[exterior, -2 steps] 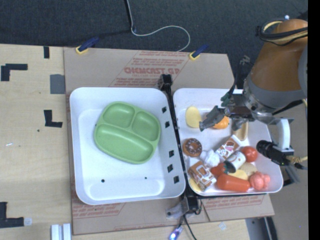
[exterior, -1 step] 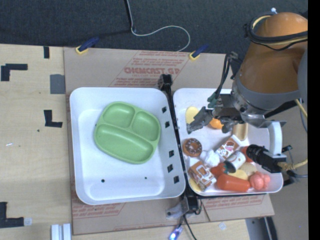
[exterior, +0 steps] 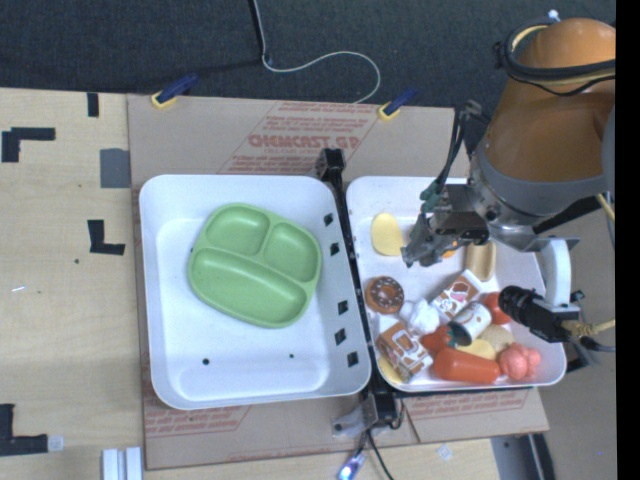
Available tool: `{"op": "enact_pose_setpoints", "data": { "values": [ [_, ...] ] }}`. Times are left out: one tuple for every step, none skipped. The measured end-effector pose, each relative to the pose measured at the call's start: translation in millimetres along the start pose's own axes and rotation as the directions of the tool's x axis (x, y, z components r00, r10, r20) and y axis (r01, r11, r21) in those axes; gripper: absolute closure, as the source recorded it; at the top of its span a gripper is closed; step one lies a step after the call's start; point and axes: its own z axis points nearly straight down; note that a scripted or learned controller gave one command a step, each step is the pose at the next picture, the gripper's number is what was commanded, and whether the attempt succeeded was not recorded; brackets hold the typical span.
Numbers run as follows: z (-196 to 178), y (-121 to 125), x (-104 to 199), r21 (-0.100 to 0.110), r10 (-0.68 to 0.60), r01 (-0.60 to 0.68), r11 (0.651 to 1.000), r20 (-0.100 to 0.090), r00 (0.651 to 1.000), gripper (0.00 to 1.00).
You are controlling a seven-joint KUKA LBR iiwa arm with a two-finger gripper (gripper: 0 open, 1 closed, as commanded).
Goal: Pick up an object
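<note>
The tool (exterior: 428,248), its grip state impossible to tell, hangs over the right bin (exterior: 556,370) in the approach step; next it must descend onto the yellow toy (exterior: 387,233) just left of it.

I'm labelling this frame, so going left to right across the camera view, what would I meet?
Green plate → black divider → donut → claw → pink toy
</note>
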Motion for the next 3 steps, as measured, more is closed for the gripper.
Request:
{"op": "enact_pose_setpoints", "data": {
  "values": [
    [-44, 0, 71, -0.006, -0.006, 0.006, 1.000, -0.002, 1.000, 1.00],
    [-176, 0, 70, -0.018, 0.001, -0.001, 1.000, -0.002, 1.000, 1.00],
    [-192, 0, 121, -0.004, -0.003, 0.003, 1.000, -0.001, 1.000, 1.00]
  ]
}}
